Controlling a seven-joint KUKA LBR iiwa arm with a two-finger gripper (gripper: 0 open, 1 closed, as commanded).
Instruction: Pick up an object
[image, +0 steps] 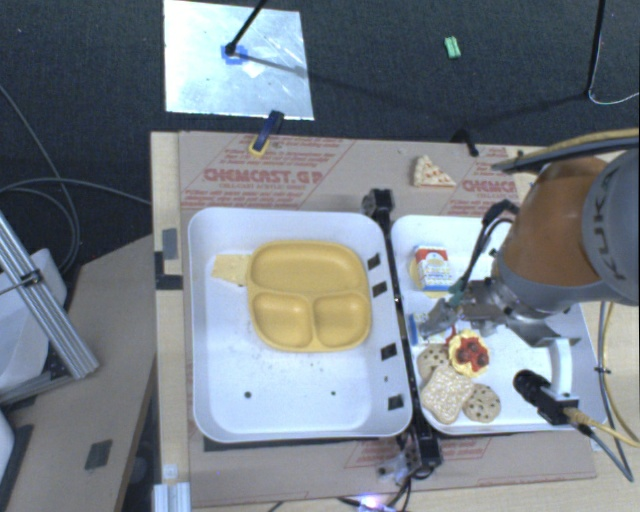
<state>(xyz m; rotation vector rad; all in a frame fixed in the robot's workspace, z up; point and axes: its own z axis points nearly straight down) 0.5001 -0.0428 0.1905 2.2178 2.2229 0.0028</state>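
Observation:
My gripper (446, 318) hangs low over the left part of the right bin (500, 226), and the grey and orange arm above hides much of that bin. Just below the gripper lies a small round toy pizza with red topping (468, 352), close to it or touching it; I cannot tell which. A brown round cookie (432, 358), a pale square cracker (446, 392) and a chocolate chip cookie (482, 403) lie at the bin's front. Behind the gripper, a small red, white and blue carton (432, 268) lies apart from it.
The left bin (220, 330) holds a yellow divided plate (305, 295) with a pale yellow flat slice (230, 268) at its left edge. A toy pizza slice (433, 172) lies on the cardboard behind the right bin. Black clips line the wall between the bins.

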